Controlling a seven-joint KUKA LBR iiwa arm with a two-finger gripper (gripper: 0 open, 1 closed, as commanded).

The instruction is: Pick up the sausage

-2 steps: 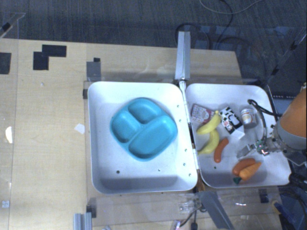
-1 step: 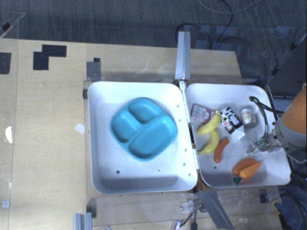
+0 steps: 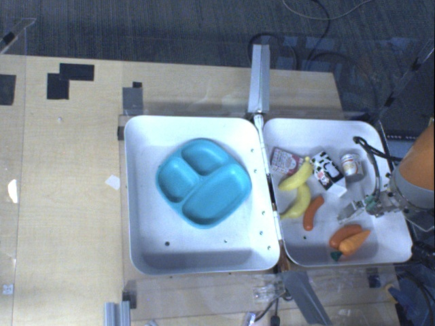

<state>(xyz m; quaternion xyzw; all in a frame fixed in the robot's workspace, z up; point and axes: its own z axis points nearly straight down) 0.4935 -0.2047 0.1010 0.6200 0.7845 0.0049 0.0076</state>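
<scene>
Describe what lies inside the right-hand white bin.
In the right bin: a sausage, two bananas, a carrot, a small packet, a black-and-white toy and a metal can. The gripper covers part of the floor.

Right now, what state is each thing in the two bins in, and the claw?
Sausage: lying flat in the right bin, not gripped.
Two bananas: lying beside the sausage.
Carrot: lying near the bin's front wall.
Small can: lying toward the back.
Blue divided plate: flat in the left bin, nothing on it.
Claw: over the right bin, right of the sausage; finger state unclear.
</scene>
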